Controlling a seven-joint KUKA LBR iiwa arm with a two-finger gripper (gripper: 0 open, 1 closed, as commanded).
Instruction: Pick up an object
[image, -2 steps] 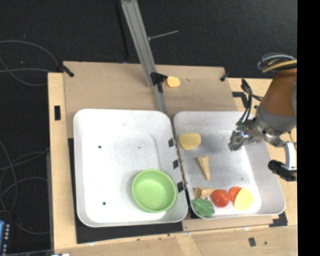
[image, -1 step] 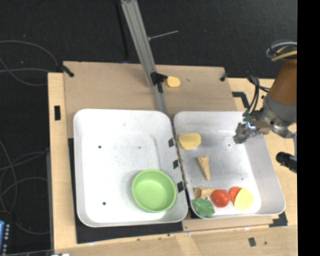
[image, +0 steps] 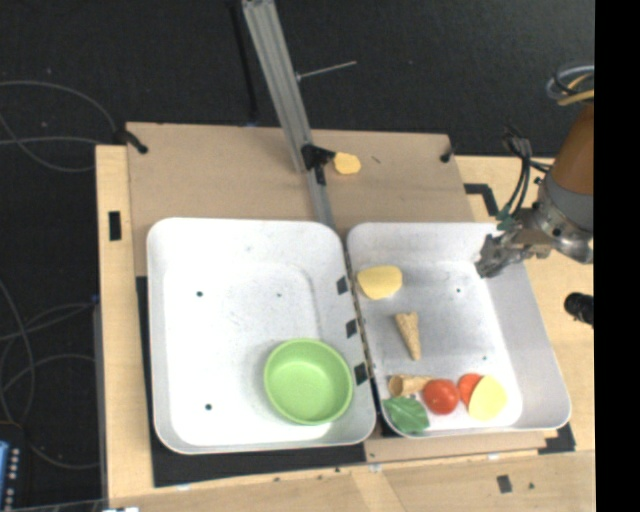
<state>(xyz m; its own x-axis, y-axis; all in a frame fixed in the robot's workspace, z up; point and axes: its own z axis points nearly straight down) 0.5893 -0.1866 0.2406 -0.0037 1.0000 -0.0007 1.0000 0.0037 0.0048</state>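
Observation:
The right bin (image: 520, 330) holds a pale yellow rounded piece (image: 380, 282) near its left wall and a tan cone (image: 408, 334) in its middle. Along its front edge lie a green leafy piece (image: 407, 414), a small brown piece (image: 396, 385), a red tomato (image: 440, 396) and a red-and-yellow fruit (image: 484, 396). My gripper (image: 494, 258) hangs over the bin's upper right corner, well away from all of them, with nothing seen between its fingers. In the left bin (image: 200, 270) a green bowl (image: 308, 381) sits at the front right.
A small yellow piece (image: 347, 163) lies on the brown board behind the bins. A slanted metal post (image: 285, 90) rises from the back middle. Cables hang beside the arm at the right.

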